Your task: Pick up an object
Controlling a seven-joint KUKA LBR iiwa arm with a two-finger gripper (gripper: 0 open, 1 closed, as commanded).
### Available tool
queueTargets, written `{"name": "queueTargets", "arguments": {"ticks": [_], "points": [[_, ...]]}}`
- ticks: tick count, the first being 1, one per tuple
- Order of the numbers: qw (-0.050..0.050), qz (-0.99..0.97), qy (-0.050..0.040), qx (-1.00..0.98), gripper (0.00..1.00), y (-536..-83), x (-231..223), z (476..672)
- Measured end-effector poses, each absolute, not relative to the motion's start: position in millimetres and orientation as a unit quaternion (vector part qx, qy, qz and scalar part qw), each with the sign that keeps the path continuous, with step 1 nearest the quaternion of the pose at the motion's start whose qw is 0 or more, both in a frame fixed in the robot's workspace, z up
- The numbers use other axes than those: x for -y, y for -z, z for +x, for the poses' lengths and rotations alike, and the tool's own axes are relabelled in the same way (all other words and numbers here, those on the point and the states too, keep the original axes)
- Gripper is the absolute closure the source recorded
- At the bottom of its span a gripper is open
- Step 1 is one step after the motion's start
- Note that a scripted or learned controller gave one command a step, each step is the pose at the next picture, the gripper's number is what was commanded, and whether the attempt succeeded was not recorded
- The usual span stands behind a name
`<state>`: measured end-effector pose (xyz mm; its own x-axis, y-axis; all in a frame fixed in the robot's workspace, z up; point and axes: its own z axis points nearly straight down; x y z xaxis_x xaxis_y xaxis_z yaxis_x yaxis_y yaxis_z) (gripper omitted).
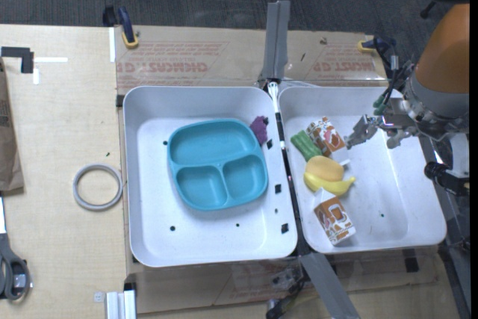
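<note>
You have two bins side by side at frame centre on the counter (60, 131). The left bin (142, 235) holds a divided tray (216, 164) at its middle, with a small object (259, 128) touching the tray's upper right corner, against the shared wall. The right bin (403, 220) carries its items in its left half: a carton (327, 135) uppermost, a stalk-shaped item (305, 145) just left of it, a banana (327, 174) below both, and a second carton (334, 219) lowest. The gripper (367, 129) hangs just right of the upper carton. Left of the bins, a ring (98, 185) lies on the counter; scissors (13, 273) sit at lower left.
</note>
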<state>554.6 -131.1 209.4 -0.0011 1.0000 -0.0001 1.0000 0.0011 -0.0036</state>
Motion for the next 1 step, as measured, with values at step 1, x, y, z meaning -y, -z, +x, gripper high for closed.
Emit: {"name": "queueTargets", "arguments": {"ticks": [1], "points": [[-0.006, -0.724, 0.0073, 0.690, 0.00, -114.3, 118.3, 619.9]]}}
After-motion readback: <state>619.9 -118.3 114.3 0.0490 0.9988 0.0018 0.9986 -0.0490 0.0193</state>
